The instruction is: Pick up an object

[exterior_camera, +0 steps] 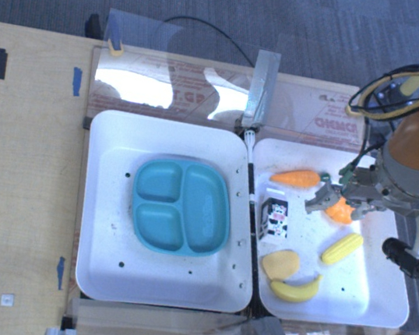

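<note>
- You see the gripper [330,203] low in the right bin [385,305], its fingers [318,200] spread open.
- A small orange object [339,213] lies touching them – at their right side, not clearly between them.
- A carrot [297,177] sits just above-left; corn [341,247], a potato-like piece [280,263] and a banana [295,289] lie below.
- The left bin [96,263] holds a blue divided tray [182,206].
</note>
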{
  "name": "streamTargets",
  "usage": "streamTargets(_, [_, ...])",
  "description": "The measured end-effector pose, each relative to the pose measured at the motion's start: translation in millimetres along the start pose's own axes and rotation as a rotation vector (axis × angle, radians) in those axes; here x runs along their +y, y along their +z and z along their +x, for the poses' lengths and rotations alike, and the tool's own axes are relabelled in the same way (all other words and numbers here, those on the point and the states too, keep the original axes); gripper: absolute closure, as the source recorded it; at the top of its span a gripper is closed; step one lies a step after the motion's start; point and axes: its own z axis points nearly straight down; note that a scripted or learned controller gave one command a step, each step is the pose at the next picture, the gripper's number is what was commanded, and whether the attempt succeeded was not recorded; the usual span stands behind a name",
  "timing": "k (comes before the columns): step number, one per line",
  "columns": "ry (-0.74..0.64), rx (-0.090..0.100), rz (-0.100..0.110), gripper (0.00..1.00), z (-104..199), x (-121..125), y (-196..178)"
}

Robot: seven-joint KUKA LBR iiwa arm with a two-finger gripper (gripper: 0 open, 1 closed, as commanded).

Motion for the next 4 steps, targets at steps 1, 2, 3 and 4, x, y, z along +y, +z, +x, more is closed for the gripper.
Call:
streamTargets(1, [0.0, 0.0, 0.0, 1.0, 0.0, 1.2, -8.1])
streamTargets(2, [0.264, -0.003, -0.009, 1.0, 4.0, 56.9, -63.9])
streamTargets(3, [0.442, -0.003, -0.008, 1.0, 16.7, 101.6, -106.4])
streamTargets(4, [0.474, 0.0, -0.009, 1.0, 99.6, 115.2, -150.2])
